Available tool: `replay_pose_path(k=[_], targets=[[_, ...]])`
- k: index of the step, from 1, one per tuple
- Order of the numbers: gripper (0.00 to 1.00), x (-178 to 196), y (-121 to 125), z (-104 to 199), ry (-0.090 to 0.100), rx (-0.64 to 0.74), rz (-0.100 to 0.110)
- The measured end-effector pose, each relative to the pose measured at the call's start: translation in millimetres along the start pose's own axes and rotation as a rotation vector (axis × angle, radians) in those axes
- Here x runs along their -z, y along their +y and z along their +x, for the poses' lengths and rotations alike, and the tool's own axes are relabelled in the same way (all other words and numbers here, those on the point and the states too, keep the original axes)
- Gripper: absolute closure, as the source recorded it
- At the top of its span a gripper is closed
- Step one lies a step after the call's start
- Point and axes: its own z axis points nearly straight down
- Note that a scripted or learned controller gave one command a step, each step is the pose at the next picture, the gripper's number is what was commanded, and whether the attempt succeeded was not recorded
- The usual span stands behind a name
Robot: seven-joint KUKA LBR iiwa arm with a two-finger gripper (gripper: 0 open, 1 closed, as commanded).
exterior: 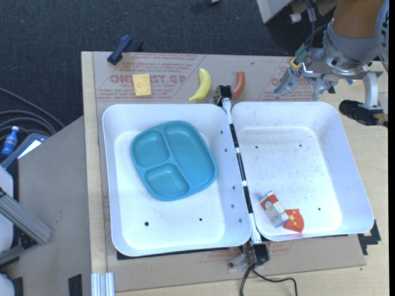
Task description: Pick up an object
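In the right bin (345, 165) I see a small orange and white object (281, 213), lying near the front wall, a little toward the divider between the bins. It looks like a small carton or packet in white with red or orange print, and a plain orange piece touches it on its right side. I cannot read any writing on it; it is too small.

The gripper (303, 86) hangs above the back edge of the right bin, well apart from this object. Its two fingers stand spread wide, and I see nothing between them. Above it I see the grey wrist and the orange band of the arm.

In the left bin (117, 196) a blue divided plate (173, 159) with three compartments lies tilted, near the middle.

Behind the bins, on the brown board (173, 76), I see a yellow banana (201, 85), an orange-red sausage shape (238, 84), a small yellow square block (141, 86) and a dark blue item (120, 49) at the board's back edge. The board has red printed letters, partly hidden; I can read only "CH" and "ST. GR".
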Motion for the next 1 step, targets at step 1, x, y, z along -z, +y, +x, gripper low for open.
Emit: replay_pose_path(k=[1], targets=[[0.0, -76.7, -63.7, 32.7, 0.0, -0.001, 0.001]])
